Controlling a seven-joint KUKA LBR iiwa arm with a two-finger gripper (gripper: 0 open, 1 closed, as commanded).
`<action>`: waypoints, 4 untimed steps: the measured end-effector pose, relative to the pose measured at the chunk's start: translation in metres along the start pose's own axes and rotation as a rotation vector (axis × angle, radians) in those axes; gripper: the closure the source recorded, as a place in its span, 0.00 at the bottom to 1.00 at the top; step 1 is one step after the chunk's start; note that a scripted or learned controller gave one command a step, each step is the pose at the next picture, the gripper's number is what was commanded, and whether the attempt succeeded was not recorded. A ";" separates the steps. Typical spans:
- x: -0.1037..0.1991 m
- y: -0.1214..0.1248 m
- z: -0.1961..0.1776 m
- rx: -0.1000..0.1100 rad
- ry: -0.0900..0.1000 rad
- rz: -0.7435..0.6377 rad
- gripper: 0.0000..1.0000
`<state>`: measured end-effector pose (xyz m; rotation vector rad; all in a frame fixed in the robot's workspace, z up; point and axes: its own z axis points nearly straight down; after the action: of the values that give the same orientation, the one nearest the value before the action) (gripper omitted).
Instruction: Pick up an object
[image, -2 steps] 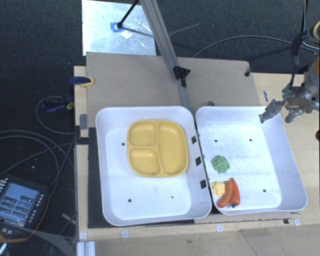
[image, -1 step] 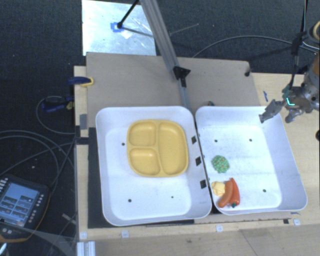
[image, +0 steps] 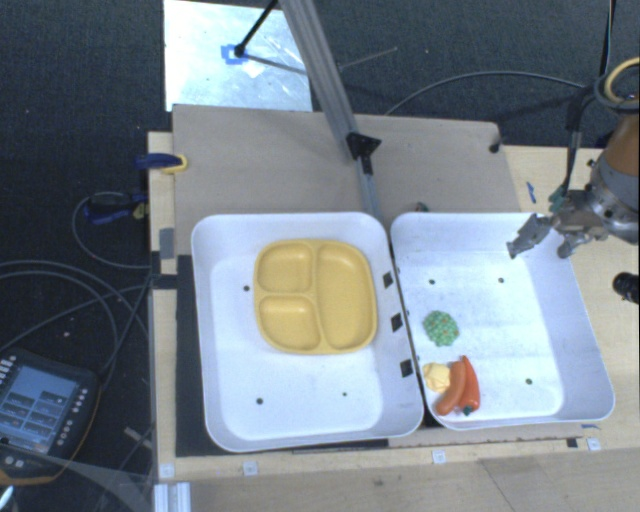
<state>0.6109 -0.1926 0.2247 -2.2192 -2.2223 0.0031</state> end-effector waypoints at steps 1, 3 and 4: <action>0.003 0.001 0.063 0.002 0.002 0.001 0.00; 0.004 0.008 0.092 -0.007 -0.001 -0.002 1.00; 0.013 0.006 0.041 -0.010 -0.001 -0.006 1.00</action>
<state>0.6168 -0.1796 0.1836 -2.2178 -2.2337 -0.0069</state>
